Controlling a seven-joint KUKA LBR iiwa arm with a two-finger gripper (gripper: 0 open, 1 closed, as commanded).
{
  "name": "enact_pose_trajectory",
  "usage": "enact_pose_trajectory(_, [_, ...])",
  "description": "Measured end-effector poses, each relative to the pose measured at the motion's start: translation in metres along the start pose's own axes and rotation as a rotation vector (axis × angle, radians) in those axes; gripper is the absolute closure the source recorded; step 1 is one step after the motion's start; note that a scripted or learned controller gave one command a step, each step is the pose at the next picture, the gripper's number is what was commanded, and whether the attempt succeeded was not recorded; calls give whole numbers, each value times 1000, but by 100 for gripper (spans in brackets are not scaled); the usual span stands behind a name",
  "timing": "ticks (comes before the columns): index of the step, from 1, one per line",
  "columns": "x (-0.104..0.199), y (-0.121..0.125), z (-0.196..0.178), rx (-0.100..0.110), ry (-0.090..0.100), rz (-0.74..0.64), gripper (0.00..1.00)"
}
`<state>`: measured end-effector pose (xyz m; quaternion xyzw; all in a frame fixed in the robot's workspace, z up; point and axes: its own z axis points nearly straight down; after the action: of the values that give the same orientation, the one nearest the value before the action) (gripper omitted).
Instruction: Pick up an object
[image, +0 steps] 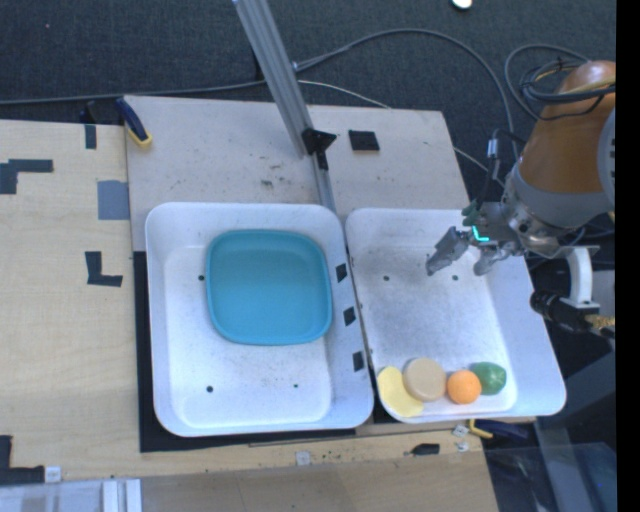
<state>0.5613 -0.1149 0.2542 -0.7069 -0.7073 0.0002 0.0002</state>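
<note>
My gripper (463, 260) hangs over the upper right part of the right bin (440, 300), its two grey fingers spread open with nothing between them. Along that bin's near edge lie several small objects: a yellow piece (393, 393), a tan round one (424, 379), an orange ball (463, 387) and a green item (490, 376). These objects sit well below the gripper in the view, apart from it.
The left bin (180, 380) holds a blue square plate (268, 286). A metal pole (290, 90) slants across the bench behind the bins. Cables trail over the dark floor at the upper right. The arm's orange band (565, 150) is at the right edge.
</note>
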Motion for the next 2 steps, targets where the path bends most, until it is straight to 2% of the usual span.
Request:
enact_pose_trajectory(1, [0,0,0,0,0,0,0])
enact_pose_trajectory(2, [-1,-1,42,3,0,0,0])
